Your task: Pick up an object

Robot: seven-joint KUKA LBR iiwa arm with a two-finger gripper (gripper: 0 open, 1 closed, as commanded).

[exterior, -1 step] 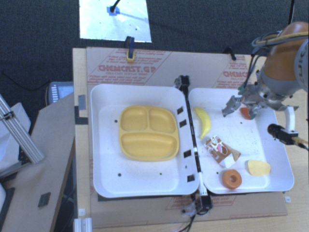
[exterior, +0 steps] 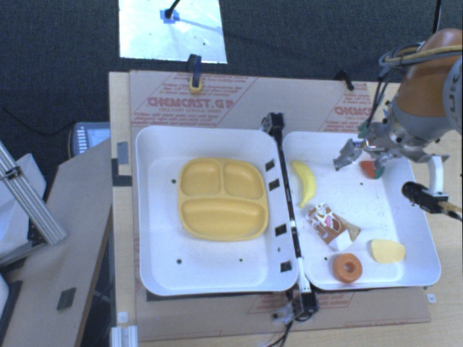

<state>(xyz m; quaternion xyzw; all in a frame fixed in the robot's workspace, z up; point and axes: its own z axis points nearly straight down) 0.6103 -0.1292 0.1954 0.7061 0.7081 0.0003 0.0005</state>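
Observation:
My gripper (exterior: pixel 362 160) hangs over the back of the right bin (exterior: pixel 416 226) with its fingers spread open. A small red object (exterior: pixel 369 170) lies on the bin floor just below the right finger, partly hidden by it. I see nothing clamped between the fingers. Further forward in the same bin lie a yellow banana (exterior: pixel 304 182), a brown and white packet (exterior: pixel 331 224), an orange ring (exterior: pixel 348 267) and a yellow wedge (exterior: pixel 388 251).
A yellow divided plate (exterior: pixel 221 197) lies in the middle of the left bin (exterior: pixel 155 215). A black divider strip (exterior: pixel 286 208) runs between the bins. A black part of the arm (exterior: pixel 427 196) juts over the right bin's right side.

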